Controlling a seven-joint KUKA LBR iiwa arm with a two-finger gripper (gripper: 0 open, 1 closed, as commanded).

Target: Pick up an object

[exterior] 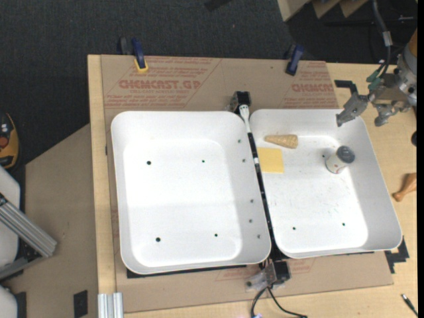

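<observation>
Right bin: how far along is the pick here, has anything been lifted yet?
Nothing looks done: the cone, yellow square and grey knob all lie on the right bin floor. In hand: the end effector hangs at the bin's far right corner, fingers spread, holding nothing. Left: descend, close on one item, lift.
</observation>
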